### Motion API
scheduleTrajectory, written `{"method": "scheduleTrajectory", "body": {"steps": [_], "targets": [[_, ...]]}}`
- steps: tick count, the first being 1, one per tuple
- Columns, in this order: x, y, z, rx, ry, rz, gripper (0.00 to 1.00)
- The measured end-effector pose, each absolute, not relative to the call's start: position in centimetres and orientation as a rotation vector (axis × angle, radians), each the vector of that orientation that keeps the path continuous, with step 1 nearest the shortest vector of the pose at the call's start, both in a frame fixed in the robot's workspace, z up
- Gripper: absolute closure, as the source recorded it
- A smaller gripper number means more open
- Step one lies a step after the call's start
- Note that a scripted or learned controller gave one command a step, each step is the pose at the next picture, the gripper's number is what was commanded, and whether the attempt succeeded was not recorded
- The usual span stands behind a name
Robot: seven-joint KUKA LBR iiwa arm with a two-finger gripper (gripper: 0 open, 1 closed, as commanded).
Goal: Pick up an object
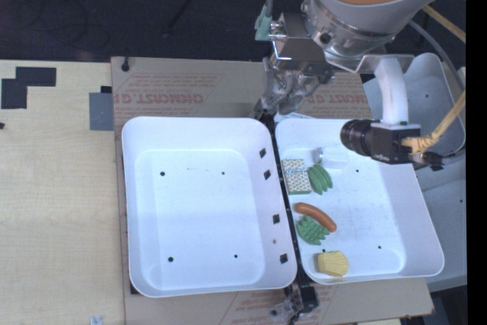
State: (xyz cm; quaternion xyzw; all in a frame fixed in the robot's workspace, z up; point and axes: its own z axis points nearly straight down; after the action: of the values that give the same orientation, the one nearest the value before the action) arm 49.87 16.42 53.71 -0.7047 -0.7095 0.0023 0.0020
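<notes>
Arm parked high at the back, nothing picked yet.

Nearest us, the right bin (411,240) has all the goods bunched by its left wall: a yellow piece (332,263) at the front, then a green leaf (310,230) touching a sausage (315,216), then a cracker (296,176) beside a green pod (320,178). The left bin (152,240) shows bare white. Farthest back, the gripper (283,101) hangs over the bins' far edge; we can't tell how it's set. We'd guess it's pre-grasp, so next it needs to come forward and drop onto one item.
</notes>
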Motion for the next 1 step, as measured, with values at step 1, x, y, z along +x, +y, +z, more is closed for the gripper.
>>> {"method": "scheduleTrajectory", "body": {"steps": [1], "targets": [[51.6,18.55,53.65,-2.218,-2.223,0.006,1.0]]}}
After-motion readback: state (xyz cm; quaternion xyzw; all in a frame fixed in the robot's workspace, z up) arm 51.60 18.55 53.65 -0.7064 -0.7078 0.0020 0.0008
